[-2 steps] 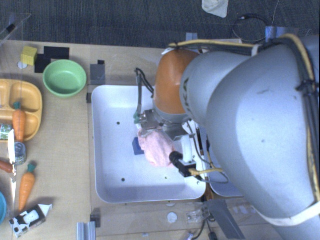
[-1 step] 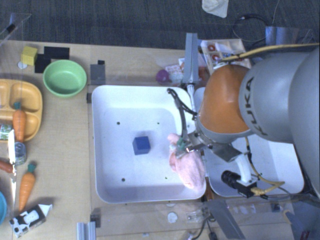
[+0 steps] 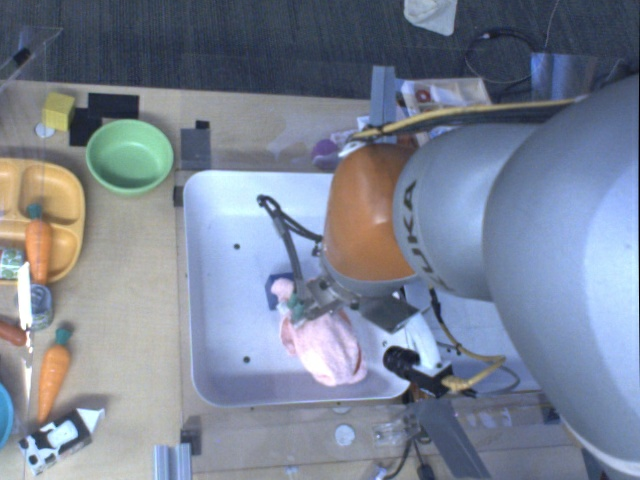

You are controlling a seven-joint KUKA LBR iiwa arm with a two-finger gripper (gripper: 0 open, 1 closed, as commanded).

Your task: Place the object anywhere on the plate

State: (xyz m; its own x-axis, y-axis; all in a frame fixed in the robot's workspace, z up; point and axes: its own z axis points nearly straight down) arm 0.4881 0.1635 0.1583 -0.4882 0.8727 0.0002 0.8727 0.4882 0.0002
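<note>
**Arm low over the white bin, pink object at the gripper**

The arm (image 3: 500,218) reaches in from the right and covers much of the bench; its orange band (image 3: 365,218) hangs above the middle of the white bin (image 3: 215,268). From where I sit, the wrist hides the working end. The gripper (image 3: 305,308) sits just under the band, low in the bin, and I cannot tell how far it is parted or whether it has hold of anything.

The object, a soft pink lump (image 3: 322,346), lies in the lower middle of the bin, touching or directly below the gripper, its long axis running toward the bin's near wall. A small blue piece (image 3: 275,288) lies just beside it to the left.

The yellow plate (image 3: 60,193) lies well apart, at the far left of the bench, with a carrot (image 3: 37,251) on it. I judge that the coming move runs leftward over the bin's left wall; the green bowl (image 3: 129,155) stands near that path, and a second carrot (image 3: 52,368) lies below the plate.
</note>
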